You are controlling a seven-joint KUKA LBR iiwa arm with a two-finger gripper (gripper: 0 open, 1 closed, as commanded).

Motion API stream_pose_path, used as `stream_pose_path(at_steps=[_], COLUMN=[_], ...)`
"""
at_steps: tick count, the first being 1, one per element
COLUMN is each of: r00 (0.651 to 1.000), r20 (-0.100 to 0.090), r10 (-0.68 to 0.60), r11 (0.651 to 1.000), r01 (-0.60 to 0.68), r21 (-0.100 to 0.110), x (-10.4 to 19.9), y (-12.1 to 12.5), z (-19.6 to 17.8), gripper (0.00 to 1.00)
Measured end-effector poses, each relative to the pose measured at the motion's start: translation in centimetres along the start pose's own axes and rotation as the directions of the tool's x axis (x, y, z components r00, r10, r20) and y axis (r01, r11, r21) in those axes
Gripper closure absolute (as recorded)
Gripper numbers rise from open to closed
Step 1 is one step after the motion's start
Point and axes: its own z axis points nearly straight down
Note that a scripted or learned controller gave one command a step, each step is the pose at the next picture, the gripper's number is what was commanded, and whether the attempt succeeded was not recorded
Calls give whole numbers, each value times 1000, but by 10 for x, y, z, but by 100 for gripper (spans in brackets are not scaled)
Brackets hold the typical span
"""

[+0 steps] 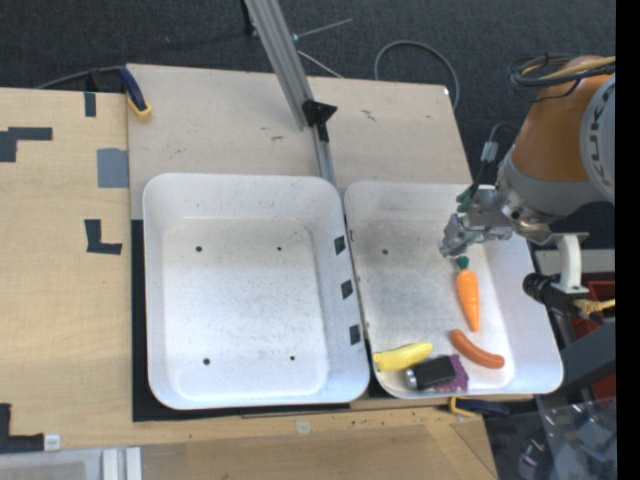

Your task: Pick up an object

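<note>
small orange plastic carrot [468, 299] with green top, lying in right shallow white bin [400, 278], stem end just under grey metal hand [462, 240]. nearby: red sausage-shaped toy [477, 349], yellow banana-shaped toy [402, 356], black block on purple piece [436, 373]. hand's grip: cannot tell.

Gripper [458, 245] hovers, perhaps touching, above carrot [468, 299].

White, grey-speckled bins [245, 193]; orange carrot [468, 299] tipped green; yellow banana [402, 355]; red-orange sausage [477, 349]; black block [431, 373] on purple; grey arm [560, 158], orange band.
</note>
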Motion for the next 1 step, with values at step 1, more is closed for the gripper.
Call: stream_pose_path(at_steps=[1], r00=[1000], r20=[-2], r10=[-6], r11=[1000], r01=[6], r21=[0], x=[59], y=[-8], z=[-9], gripper=[100])
